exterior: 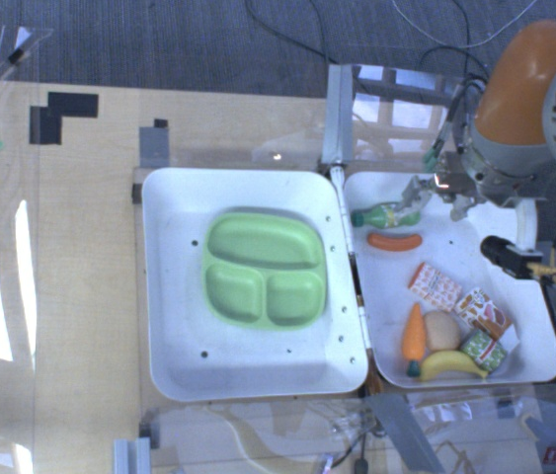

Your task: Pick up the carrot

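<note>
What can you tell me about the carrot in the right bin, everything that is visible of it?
The carrot is a small orange toy, smooth and plastic-looking, with a dark green stub at its near end. It lies flat in the near part of the right bin, its tip pointing away from the camera. Its side touches a beige round item, and its green end meets the banana. The gripper is well away, over the bin's far end.

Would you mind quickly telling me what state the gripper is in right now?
Gripper: cannot be told; it hangs over the back of the right bin, near the green bottle, far from the carrot.
</note>
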You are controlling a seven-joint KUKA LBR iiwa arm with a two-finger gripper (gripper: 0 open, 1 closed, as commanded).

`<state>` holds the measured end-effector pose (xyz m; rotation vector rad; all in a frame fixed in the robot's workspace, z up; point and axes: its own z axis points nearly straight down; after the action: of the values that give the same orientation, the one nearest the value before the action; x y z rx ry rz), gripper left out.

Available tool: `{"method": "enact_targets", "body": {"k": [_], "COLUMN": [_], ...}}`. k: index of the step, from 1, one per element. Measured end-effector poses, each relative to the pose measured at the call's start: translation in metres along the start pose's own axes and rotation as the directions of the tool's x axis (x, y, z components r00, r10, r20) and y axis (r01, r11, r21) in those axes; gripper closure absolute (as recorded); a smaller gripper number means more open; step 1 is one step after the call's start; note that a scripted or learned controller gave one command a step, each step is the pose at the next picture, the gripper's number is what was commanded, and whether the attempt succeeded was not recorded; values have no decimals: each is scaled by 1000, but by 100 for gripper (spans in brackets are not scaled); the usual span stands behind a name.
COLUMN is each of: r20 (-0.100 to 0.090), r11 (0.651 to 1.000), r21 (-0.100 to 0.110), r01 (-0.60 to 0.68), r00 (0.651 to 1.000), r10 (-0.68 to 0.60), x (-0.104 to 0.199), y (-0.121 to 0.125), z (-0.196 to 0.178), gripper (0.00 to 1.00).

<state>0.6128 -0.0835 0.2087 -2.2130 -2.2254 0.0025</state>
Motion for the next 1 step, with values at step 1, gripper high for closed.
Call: {"method": "enact_targets", "body": {"k": [1], "r20": [0], "r11": [1000], "r21": [0], "r01": [0], "r00": [1000], "r10": [0], "x": [0], "y": [0], "z": [0], "gripper": [0]}}
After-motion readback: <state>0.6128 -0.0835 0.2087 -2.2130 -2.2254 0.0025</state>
